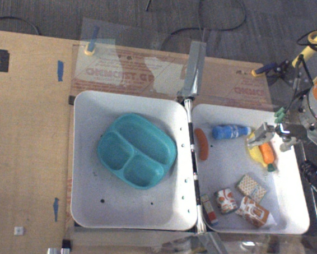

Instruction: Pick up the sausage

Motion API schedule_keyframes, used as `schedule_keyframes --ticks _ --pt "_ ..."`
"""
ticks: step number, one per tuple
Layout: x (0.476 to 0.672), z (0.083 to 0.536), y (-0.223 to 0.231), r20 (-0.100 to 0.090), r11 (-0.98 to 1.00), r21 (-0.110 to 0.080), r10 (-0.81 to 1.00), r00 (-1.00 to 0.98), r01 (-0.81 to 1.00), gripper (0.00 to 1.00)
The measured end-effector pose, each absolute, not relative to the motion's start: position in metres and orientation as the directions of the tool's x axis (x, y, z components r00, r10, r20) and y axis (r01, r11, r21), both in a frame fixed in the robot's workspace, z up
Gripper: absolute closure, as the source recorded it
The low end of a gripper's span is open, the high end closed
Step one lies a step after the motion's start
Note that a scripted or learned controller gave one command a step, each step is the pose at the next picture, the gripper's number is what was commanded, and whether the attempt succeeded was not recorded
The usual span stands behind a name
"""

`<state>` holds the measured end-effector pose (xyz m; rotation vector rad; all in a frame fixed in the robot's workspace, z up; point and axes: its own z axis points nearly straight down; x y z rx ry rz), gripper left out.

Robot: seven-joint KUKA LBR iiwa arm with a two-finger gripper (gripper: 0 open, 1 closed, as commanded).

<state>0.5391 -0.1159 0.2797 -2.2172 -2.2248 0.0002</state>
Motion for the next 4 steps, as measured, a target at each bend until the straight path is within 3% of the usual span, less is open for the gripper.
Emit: schedule_keyframes --ticks 1,2,3,4 --pt "0.572 0.119 -0.111 0.001 -0.075 0.000 0.997 0.075 0.997 0.00" --pt "0.591 0.185 -0.099 -0.001 0.265 0.003 0.964 -0.265 0.964 0.00" --pt "0.571 0.088 -0.119 -0.001 0.157 0.009 0.988 -0.157 0.988 0.00" --pt "0.526 0.088 -0.135 0.002 -0.381 0.007 0.925 0.381 0.925 0.00"
